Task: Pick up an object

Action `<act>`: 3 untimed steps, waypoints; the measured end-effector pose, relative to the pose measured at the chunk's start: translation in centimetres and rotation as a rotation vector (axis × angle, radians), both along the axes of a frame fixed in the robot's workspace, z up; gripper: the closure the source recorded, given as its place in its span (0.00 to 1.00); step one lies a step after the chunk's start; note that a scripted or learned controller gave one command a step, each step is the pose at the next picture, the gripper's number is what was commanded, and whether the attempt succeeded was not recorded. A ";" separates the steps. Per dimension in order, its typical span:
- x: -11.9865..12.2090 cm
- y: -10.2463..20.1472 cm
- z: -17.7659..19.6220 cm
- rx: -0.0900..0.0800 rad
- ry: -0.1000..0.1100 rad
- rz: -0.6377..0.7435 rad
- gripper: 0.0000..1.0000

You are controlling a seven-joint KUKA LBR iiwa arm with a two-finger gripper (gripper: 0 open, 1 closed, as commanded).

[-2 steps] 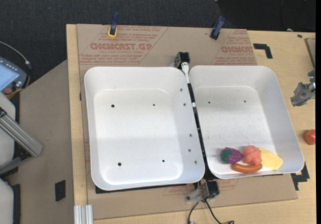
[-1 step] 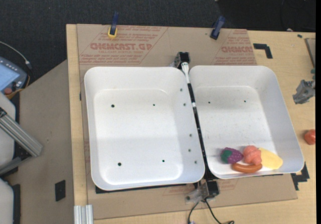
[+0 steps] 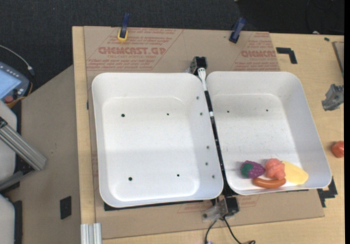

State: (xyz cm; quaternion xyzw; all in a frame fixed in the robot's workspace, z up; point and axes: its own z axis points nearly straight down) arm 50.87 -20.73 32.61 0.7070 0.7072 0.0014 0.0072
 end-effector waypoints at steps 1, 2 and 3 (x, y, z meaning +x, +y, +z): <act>0.1 0.0 1.0 -0.002 -0.003 0.000 1.00; 0.1 -0.1 2.1 -0.005 -0.007 0.001 1.00; 0.2 -0.1 3.1 -0.007 -0.010 0.001 1.00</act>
